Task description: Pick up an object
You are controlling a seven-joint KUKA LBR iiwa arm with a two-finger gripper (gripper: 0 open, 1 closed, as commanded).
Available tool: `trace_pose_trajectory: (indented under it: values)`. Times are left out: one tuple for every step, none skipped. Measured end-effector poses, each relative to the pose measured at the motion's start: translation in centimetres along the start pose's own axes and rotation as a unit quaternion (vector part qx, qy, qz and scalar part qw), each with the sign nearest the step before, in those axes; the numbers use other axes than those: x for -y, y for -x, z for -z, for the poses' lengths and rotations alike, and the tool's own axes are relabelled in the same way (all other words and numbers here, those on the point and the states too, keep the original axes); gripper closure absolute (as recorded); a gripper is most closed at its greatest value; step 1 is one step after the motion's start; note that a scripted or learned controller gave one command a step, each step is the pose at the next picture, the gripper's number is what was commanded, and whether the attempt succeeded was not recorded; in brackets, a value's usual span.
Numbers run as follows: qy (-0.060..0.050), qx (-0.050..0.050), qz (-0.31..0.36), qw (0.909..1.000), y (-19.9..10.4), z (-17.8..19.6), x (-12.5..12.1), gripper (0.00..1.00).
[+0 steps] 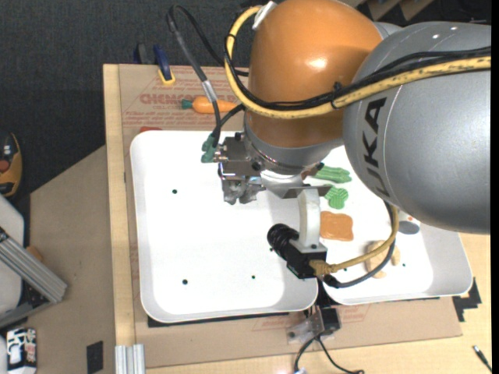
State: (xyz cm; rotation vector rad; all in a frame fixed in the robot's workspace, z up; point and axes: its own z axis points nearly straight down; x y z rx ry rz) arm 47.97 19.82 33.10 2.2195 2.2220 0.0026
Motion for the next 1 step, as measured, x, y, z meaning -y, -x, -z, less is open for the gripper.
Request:
trace_pose_trajectory:
  values:
    - [0.009, -0.003, -0.001, 1.0000, 3.22, 16.41, -0.08, 1.00]
